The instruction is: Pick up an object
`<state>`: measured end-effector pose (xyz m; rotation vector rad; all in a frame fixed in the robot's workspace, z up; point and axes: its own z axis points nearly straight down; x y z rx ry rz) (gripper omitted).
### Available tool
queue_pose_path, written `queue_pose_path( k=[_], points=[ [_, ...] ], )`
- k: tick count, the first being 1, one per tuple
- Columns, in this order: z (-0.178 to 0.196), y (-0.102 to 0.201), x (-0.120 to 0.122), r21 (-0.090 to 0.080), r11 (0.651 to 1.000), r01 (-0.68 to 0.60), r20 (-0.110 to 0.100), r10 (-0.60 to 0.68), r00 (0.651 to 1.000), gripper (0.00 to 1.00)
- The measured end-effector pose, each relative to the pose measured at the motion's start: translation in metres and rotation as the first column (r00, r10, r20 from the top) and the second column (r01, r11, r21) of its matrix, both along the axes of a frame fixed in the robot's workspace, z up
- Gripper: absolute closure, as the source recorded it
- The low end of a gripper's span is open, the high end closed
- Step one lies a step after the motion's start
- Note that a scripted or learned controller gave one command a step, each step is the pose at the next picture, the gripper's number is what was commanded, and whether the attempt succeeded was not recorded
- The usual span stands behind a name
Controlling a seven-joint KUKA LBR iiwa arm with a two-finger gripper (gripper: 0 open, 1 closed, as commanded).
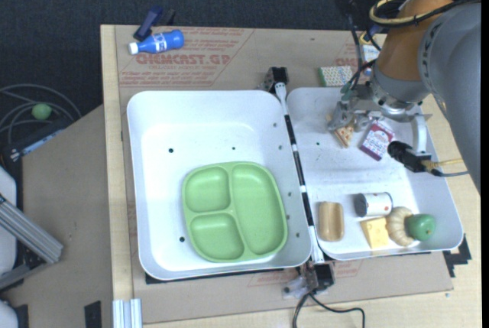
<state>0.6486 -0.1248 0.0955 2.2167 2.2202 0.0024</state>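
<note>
In the right bin (306,120), metal hand (345,118) over tan cracker-like piece (344,137) — grip unclear, glossy maroon packet (376,141) beside.

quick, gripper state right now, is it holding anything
gripper: low in the right bin, at a small tan object; open or shut cannot be told, no grasp is visible.

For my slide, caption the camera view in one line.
Gripper low in the right bin near a tan piece; green divided plate in the left bin.
</note>
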Motion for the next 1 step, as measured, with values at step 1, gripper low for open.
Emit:
queue_pose_path(
  k=[1],
  points=[
    [0.0908,0.0732,-0.0402,0.003,1.000,-0.001,-0.001,0.001,1.000,1.00]
  ],
)
